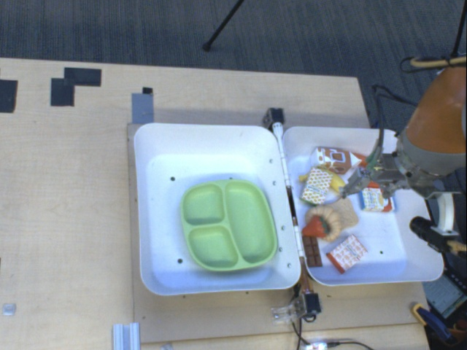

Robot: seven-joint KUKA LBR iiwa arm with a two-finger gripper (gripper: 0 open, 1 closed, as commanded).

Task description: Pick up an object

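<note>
The arm comes in from the right of the frame, and its tool (367, 177) hangs low over the right bin (416, 268), among the clutter there. Whether the tool is spread or pressed together, I cannot tell. Just beside it lies a small blue-and-white packet (373, 199). Left of it sits a patterned pouch (318, 184), with a brown-and-white box (332, 157) above. Lower down rest a tan bun-like toy (337, 217) and a red-and-white packet (347, 253). The left bin (157, 159) carries a green divided tray (228, 224).
</note>
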